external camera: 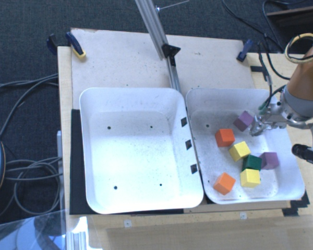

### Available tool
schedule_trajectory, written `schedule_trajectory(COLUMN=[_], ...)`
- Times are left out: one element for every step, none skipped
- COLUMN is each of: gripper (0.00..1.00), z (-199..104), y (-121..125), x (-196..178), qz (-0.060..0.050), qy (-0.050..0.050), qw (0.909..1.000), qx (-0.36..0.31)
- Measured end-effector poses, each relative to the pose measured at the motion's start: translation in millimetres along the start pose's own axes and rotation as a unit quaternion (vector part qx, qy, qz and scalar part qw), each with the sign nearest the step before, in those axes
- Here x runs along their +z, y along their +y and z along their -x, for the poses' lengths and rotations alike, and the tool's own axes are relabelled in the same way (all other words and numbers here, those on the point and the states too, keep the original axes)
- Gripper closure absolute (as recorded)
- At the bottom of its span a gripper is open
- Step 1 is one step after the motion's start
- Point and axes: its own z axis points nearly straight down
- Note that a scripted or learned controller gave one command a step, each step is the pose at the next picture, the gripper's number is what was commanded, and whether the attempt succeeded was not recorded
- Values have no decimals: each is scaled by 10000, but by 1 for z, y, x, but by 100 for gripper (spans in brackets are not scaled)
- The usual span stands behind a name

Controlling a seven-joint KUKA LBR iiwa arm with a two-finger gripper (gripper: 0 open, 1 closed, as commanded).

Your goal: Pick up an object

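The right bin (208, 108) holds several small blocks. A purple block (244, 120) lies toward the back, an orange-red one (225, 137) sits left of centre, and a yellow one (239, 150) lies below it. Further forward are a green block (252, 162), a second purple block (270, 160), a second yellow block (250, 177) and an orange block (225, 183). My gripper (257, 127) hangs low over the bin, just right of the back purple block and above the first yellow one. Nothing shows between its fingers.
The left bin (94, 108) stands beside the right one, with small black clips (188, 144) along the shared rim. A metal pole (155, 25) slants over the back of the bench. Blue clamps (75, 45) sit at the bench's back corners. Cables lie on the floor at left.
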Motion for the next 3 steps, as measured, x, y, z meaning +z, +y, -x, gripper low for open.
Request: schedule_trajectory(gripper=[100,100,100], z=[8,4,11], y=[8,6,5], x=[-51,-97,-144], qz=[16,19,17], qy=[-13,-12,-13], qw=[10000,10000,10000], qx=[2,-5,0])
